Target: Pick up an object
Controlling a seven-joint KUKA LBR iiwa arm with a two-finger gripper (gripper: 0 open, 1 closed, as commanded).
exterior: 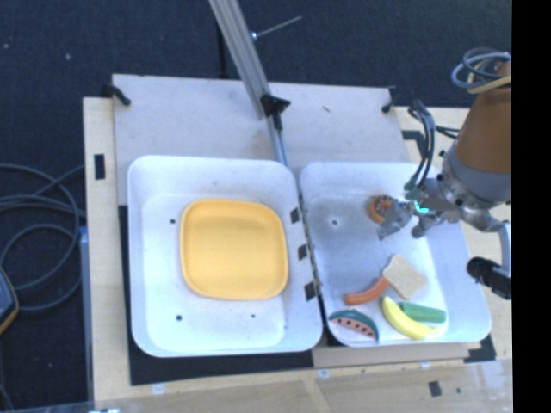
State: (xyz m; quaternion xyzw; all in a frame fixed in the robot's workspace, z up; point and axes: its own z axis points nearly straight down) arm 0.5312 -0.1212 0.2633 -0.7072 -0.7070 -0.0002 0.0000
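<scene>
Hovering gripper [406,220], square glossy yellow plate [233,249], curved banana [403,318], tan sponge block [405,276]

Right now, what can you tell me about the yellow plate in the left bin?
The yellow plate is a rounded square with soft corners and a slightly raised rim, matte like plastic. It lies flat and upright, roughly centred on the floor of the left bin, turned a little off the bin's edges. Nothing rests on it and nothing else touches it. The claw is over the right bin, well away from it.
</scene>
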